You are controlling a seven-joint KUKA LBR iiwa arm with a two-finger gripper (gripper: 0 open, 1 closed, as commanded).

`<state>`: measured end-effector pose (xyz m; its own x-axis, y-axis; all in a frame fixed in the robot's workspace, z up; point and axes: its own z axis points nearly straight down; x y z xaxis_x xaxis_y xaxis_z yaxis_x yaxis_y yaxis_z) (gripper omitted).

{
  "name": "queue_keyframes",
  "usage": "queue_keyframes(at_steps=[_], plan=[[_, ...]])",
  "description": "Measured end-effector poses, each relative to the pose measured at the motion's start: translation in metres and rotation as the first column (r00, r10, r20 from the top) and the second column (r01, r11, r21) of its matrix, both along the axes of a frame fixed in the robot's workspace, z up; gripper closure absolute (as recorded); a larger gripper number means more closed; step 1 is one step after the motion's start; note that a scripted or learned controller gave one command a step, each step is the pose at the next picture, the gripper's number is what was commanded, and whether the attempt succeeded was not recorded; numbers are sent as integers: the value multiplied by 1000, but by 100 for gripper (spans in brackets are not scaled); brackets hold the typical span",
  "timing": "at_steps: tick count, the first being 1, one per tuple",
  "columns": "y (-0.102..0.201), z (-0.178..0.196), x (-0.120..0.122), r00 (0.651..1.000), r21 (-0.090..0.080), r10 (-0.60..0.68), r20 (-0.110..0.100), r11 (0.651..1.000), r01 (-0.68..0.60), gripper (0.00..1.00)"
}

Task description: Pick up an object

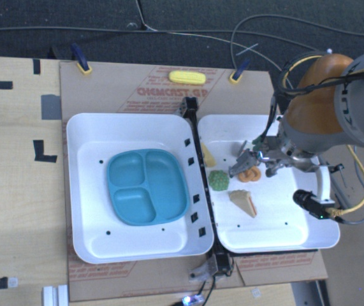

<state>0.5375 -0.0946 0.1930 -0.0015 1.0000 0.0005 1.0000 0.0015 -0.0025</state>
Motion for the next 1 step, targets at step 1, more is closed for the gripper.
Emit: queue_keyframes(at_steps=[1], plan=[[-3,-61,-8,1000,0,-2,-5,1000,2,0]])
